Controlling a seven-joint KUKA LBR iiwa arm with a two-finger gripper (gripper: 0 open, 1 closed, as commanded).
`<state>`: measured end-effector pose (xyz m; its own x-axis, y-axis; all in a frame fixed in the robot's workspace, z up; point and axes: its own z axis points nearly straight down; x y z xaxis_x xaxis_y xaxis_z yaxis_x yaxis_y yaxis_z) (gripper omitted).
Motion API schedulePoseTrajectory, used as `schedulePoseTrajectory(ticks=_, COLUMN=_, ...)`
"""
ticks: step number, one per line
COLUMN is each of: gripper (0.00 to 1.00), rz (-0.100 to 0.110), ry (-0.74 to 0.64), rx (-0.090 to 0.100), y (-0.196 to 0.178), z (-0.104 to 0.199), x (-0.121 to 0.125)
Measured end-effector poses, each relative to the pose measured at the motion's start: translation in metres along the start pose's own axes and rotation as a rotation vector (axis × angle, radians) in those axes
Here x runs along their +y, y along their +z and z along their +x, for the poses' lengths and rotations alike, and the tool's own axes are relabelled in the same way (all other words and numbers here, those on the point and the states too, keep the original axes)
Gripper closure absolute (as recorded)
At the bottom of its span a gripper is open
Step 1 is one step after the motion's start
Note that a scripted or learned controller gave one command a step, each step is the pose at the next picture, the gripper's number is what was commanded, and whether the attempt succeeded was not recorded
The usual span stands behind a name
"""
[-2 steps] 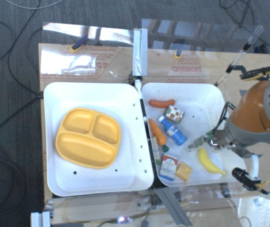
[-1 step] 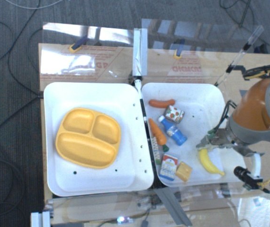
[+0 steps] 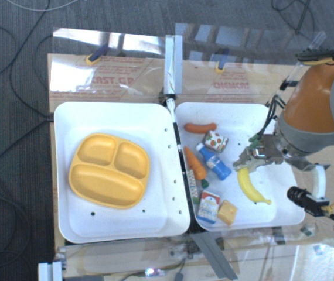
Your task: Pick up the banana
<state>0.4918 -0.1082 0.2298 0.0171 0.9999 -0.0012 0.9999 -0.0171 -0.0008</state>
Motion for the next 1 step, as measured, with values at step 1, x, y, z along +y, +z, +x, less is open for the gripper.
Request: schedulePoseTrajectory(ticks=1, gripper=1.00, rz=-0.001, ry=-0.080, rx=-0.001, y=-0.0343, z=-0.0309, x=-0.0065)
